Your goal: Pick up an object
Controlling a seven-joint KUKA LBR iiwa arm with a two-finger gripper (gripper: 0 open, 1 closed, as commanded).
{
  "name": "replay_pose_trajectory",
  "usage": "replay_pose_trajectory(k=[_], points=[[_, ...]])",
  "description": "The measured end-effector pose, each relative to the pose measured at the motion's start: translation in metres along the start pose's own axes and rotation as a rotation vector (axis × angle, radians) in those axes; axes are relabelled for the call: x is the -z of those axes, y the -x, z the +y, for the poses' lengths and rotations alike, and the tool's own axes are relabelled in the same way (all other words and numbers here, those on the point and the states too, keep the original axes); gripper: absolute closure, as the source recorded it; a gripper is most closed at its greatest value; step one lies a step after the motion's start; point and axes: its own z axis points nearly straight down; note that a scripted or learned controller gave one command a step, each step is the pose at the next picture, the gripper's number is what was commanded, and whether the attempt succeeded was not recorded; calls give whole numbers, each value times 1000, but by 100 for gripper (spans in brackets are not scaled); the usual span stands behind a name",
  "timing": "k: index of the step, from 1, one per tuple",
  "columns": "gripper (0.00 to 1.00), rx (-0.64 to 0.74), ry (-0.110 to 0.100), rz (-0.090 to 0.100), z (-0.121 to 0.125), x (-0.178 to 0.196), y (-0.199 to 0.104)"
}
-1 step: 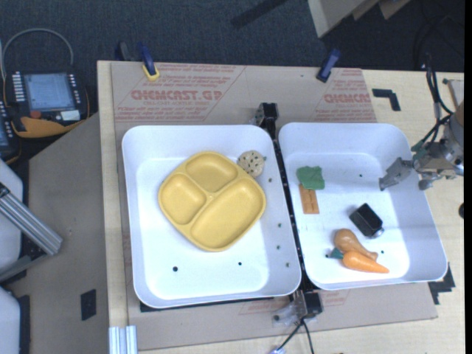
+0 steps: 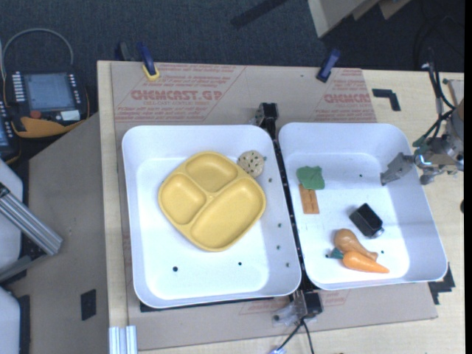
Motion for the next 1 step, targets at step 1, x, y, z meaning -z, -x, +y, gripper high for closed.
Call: replay_pose_trajectory(k=[1], points=[[0,0,-4,2,4,-62,-1]])
